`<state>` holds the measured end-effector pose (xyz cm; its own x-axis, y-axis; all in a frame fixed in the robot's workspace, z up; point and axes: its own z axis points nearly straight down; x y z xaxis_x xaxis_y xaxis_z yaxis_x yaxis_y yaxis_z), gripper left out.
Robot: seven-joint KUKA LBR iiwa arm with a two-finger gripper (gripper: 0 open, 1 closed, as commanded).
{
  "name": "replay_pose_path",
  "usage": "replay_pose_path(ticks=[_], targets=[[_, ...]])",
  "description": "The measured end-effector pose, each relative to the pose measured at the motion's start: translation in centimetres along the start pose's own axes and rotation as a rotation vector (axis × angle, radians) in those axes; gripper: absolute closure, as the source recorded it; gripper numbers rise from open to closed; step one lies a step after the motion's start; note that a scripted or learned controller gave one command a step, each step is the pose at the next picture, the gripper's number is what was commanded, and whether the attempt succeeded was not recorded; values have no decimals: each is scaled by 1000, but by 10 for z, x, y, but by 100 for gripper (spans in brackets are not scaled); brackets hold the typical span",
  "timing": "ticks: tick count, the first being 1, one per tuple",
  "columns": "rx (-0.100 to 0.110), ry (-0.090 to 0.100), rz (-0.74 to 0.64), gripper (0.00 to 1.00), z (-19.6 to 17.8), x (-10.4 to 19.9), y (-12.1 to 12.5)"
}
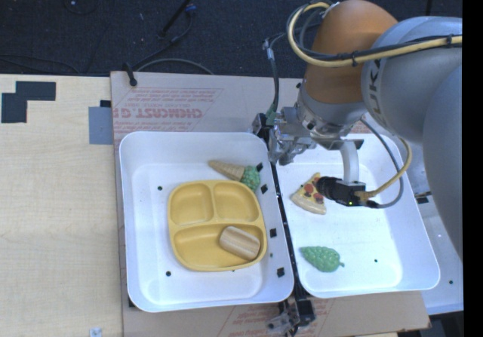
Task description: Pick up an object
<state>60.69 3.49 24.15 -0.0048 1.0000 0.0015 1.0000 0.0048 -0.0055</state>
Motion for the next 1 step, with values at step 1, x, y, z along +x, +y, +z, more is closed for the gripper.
replay_pose_path(ticks=[1], targets=[[1, 0, 0, 100, 11, 53, -20]])
